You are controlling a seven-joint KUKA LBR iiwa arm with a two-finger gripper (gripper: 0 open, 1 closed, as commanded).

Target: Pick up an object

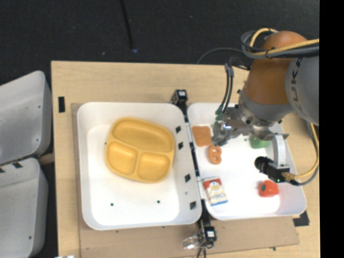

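Counting the right bin (pixel 301 200): one orange slab (pixel 201 135), one orange lump (pixel 215 155), one small carton (pixel 214 191), one red piece (pixel 268 188) and one half-hidden green piece (pixel 259 142), the claw (pixel 221 134) above the lump, grip unclear, while the left bin (pixel 86 198) holds one yellow divided tray (pixel 140 149).

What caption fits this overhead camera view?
Robot hand hovers over an orange toy in the right bin; yellow divided plate in the left.

Dark floor (pixel 80 20) around wooden bench (pixel 134 71)
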